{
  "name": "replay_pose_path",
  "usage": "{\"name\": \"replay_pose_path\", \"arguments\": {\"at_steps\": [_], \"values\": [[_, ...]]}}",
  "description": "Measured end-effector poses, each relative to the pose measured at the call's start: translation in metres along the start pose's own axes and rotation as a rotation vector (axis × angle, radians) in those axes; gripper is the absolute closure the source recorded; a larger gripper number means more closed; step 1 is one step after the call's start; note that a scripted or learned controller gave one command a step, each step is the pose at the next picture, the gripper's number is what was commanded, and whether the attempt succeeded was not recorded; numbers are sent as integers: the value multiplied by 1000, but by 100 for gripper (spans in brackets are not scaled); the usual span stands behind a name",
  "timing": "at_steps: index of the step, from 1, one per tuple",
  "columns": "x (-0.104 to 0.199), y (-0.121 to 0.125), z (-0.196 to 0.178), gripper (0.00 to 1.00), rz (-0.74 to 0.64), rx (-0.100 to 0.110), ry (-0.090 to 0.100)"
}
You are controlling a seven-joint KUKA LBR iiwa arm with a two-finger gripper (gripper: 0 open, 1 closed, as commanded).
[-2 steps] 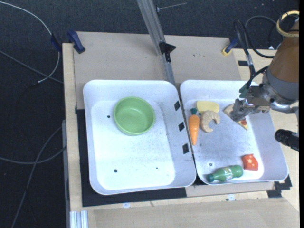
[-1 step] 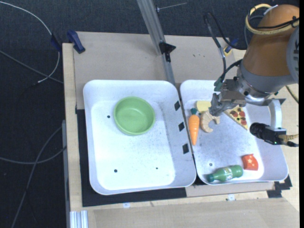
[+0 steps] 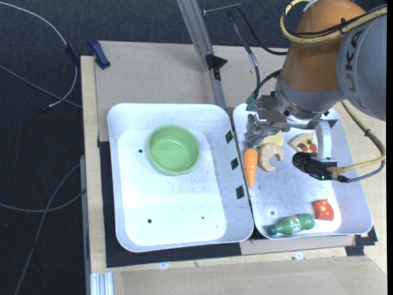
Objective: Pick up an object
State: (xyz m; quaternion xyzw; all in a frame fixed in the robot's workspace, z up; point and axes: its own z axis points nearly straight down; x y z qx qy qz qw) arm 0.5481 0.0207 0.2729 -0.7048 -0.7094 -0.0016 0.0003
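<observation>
My gripper (image 3: 253, 135) hangs low over the upper left part of the right bin (image 3: 356, 217), just above the top end of an orange carrot (image 3: 250, 166) that lies along the bin's left wall. A beige croissant-shaped piece (image 3: 270, 155) rests right beside the carrot, touching a pale yellow piece (image 3: 274, 141) partly hidden under the wrist. A pizza slice (image 3: 303, 144) lies further right. A green bottle (image 3: 291, 225) lies on its side near the front wall, with a red piece (image 3: 323, 209) to its right.
The left bin (image 3: 129, 226) holds a green bowl (image 3: 174, 149) in its upper middle. A grey metal post (image 3: 199, 35) slants up from between the bins. Black clips (image 3: 234, 163) sit along the wall shared by the bins.
</observation>
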Motion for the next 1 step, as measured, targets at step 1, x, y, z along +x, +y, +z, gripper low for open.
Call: {"name": "replay_pose_path", "arguments": {"at_steps": [1], "values": [[46, 8, 21, 100, 2, 11, 0]]}}
